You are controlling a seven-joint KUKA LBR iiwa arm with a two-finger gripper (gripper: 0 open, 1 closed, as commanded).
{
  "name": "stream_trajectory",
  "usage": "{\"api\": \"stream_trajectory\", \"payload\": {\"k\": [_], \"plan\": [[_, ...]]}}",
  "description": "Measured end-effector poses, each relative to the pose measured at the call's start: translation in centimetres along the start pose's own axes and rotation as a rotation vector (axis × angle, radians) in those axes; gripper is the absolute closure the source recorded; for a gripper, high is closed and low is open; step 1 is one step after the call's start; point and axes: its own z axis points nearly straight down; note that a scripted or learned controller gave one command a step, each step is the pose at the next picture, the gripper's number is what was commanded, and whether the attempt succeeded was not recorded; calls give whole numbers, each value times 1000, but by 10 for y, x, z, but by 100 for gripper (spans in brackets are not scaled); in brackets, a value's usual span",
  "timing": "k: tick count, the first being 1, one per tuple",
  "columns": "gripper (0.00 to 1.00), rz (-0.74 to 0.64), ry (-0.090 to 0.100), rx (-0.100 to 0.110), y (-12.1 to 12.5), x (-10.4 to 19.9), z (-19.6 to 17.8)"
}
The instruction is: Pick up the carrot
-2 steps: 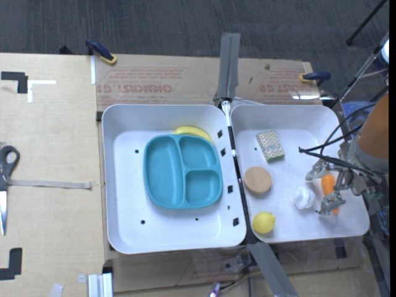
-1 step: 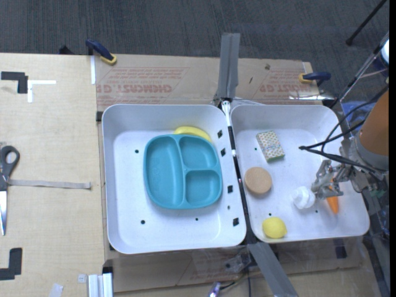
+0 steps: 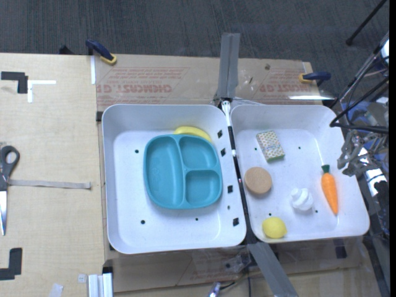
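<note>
The orange carrot with a green top (image 3: 330,191) lies in the right-hand shallow white bin (image 3: 309,124), close to its right wall, green end pointing away toward the bin's far side. The metal two-finger gripper (image 3: 351,159) hangs at that bin's right rim, just beside the carrot's green end; whether it is clenched or released cannot be told. Sharing the bin are a round tan disc (image 3: 258,180), a yellow lemon-like fruit (image 3: 274,228), a small white object (image 3: 301,198) and a speckled sponge block (image 3: 270,145). The left-hand bin (image 3: 124,228) holds a teal divided plate (image 3: 183,171).
</note>
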Motion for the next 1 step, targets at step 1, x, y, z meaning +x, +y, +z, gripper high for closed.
{"api": "stream_trajectory", "payload": {"k": [1], "plan": [[100,-286,3,-4,46,5,60]]}}
